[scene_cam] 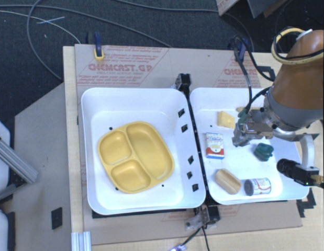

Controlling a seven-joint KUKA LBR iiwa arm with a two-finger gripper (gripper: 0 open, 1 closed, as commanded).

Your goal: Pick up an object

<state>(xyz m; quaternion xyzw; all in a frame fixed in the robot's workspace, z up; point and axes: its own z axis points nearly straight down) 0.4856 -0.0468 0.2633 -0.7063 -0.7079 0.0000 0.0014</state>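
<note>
At the right of the frame the arm (298, 77) reaches over the right bin (287, 192), its gripper (244, 135) hanging near the bin's middle; whether its fingers are spread or closed cannot be told from here. Around it in that bin lie a yellow block (226, 119) to the upper left, a small red and white carton (214, 145), a green piece (264, 151), a tan roll (227, 181) and a small can (258, 186) on its side. The left bin (93, 109) holds a yellow divided tray (135, 156).

The pincer (240, 139) hangs over the right bin (203, 101) between yellow block (226, 119) and green object (264, 151).
</note>
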